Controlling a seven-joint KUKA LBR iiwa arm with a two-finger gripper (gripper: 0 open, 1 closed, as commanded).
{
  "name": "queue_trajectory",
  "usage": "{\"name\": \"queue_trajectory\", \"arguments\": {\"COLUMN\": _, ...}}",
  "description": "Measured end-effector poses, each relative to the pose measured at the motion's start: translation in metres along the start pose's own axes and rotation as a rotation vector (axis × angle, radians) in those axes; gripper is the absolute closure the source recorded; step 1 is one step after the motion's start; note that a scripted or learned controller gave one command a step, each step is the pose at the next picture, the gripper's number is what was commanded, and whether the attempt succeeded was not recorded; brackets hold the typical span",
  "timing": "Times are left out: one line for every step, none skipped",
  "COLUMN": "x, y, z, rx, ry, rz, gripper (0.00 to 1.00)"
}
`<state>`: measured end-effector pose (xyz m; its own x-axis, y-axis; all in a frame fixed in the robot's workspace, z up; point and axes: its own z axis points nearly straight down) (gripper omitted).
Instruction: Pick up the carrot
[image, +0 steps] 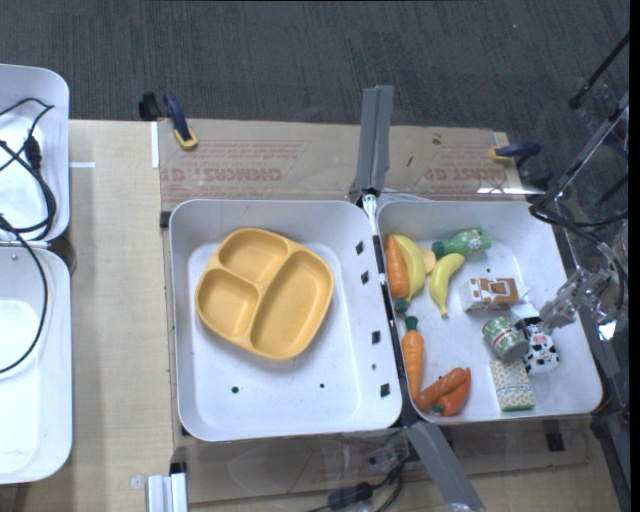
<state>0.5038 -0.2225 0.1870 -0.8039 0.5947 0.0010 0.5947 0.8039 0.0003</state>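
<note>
Fingers (558, 312) at the right bin (575, 400), state unclear; carrot (413, 352) lies apart; cardboard (255, 170) lettering unreadable.

— Where is the arm?

— It comes in from the right side, low in the picture, its links showing as thin, pale, half-transparent shapes.

— And the gripper (557, 312)?

— It sits at the arm's left end, pointing left and slightly down, over the right part of the right-hand bin (580, 400).

— Is it holding anything?

— Nothing is visible between its tips; it is too faint to judge more.
</note>
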Motion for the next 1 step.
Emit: {"name": "queue_trajectory", "arguments": {"x": 0.0201, "y": -0.0144, "z": -0.0105, "rx": 0.0, "ry": 0.001, "rz": -0.071, "gripper": 1.0}}
